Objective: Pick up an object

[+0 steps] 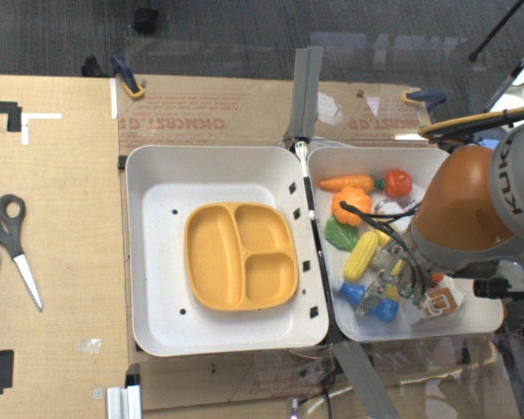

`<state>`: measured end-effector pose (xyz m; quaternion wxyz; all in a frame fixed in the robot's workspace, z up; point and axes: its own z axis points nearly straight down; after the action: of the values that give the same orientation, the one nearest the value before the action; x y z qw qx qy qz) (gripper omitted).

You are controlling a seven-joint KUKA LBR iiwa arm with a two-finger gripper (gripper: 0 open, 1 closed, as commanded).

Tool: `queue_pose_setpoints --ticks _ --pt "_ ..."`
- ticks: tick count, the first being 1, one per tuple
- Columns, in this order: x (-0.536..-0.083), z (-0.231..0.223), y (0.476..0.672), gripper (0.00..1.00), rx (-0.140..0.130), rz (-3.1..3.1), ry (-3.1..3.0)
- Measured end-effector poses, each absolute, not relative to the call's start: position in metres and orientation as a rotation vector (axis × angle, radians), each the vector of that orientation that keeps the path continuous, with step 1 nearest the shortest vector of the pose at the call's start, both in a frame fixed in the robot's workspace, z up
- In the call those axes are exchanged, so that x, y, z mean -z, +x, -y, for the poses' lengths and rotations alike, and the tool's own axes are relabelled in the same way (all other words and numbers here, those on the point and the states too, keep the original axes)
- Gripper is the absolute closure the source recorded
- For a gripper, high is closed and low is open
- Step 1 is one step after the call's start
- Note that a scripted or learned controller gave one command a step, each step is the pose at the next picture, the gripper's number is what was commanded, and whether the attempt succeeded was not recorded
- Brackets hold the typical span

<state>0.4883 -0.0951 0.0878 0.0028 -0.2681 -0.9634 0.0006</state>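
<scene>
The right bin [349,328] holds a heap of toy food: a carrot [347,182], a red tomato [398,182], an orange piece [353,205], a green piece [339,234], a yellow corn cob [361,255] and blue pieces [372,303]. My gripper [393,273] is low in this bin, just right of the corn cob and above the blue pieces. The arm's orange band [461,201] rises behind it and hides the bin's right half. Cables and the wrist cover the fingertips.
The left bin [148,234] carries a yellow three-compartment plate [241,256]. Scissors [13,243] lie on the wooden bench at far left. A grey divider bar [306,94] runs between the bins at the back. A small white-and-orange item [440,301] lies near the right bin's front.
</scene>
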Motion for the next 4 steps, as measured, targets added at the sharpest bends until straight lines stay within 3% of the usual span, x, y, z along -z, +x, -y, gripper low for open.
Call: queue_pose_setpoints --ticks 1,2,3,4 --pt "-0.088 0.093 0.529 0.00 -0.003 2.966 -1.022" --pt "-0.092 0.093 0.478 0.00 -0.001 2.919 -1.161" --pt "-0.092 0.097 0.478 0.00 0.000 2.759 -1.504" --pt "-0.101 0.098 0.479 1.00 -0.001 2.761 -1.502"
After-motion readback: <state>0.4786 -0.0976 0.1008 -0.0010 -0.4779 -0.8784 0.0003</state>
